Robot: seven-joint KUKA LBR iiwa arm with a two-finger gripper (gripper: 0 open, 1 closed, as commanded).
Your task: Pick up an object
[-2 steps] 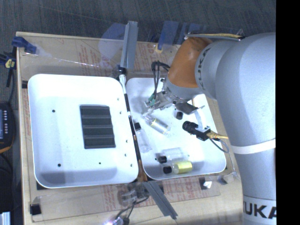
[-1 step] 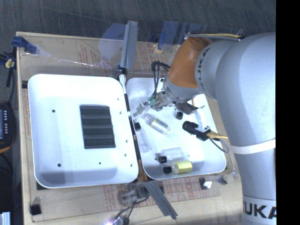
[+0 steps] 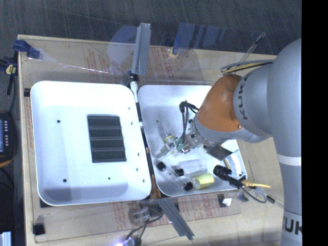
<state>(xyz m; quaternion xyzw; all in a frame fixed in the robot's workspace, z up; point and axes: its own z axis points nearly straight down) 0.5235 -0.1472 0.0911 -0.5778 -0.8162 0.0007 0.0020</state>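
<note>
Reaching into the right bin (image 3: 159, 104), the gripper (image 3: 178, 144) hangs near that bin's middle, a yellow bottle (image 3: 203, 180) lying by its lower wall; clenched or released, I cannot tell.

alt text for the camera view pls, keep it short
The grey arm reaches in from the right, its tool low in the right bin among small items, including a yellowish cylinder. The left bin holds a dark ribbed block.
</note>
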